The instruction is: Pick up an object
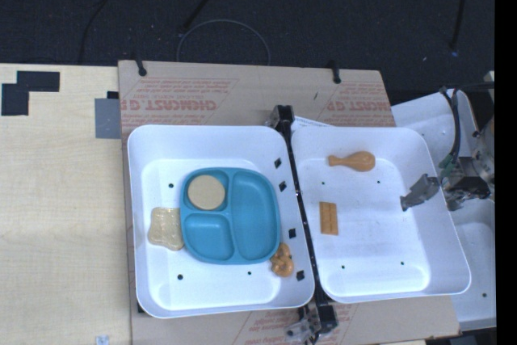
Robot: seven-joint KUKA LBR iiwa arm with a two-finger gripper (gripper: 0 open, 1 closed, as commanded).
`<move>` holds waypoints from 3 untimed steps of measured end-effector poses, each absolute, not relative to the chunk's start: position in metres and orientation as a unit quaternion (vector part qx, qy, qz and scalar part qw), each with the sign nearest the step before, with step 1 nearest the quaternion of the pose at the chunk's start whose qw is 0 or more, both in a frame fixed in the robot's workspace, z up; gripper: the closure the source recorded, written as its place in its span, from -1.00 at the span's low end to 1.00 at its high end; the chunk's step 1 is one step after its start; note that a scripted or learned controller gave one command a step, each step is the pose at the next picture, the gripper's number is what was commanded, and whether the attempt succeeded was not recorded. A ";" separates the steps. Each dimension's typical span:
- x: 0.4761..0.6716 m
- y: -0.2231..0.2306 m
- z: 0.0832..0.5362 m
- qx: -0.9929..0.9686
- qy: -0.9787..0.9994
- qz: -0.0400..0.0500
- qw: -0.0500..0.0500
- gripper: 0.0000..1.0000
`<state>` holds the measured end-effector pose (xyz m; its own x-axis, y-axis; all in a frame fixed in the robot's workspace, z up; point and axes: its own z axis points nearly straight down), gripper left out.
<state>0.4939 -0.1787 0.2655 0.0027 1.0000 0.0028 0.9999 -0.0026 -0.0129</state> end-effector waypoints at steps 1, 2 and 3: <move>0.496 -0.179 0.271 -0.707 -0.707 0.000 0.001 -1.00; 0.498 -0.187 0.222 -0.707 -0.707 0.002 0.004 -1.00; 0.506 -0.180 0.172 -0.707 -0.707 0.001 0.003 -1.00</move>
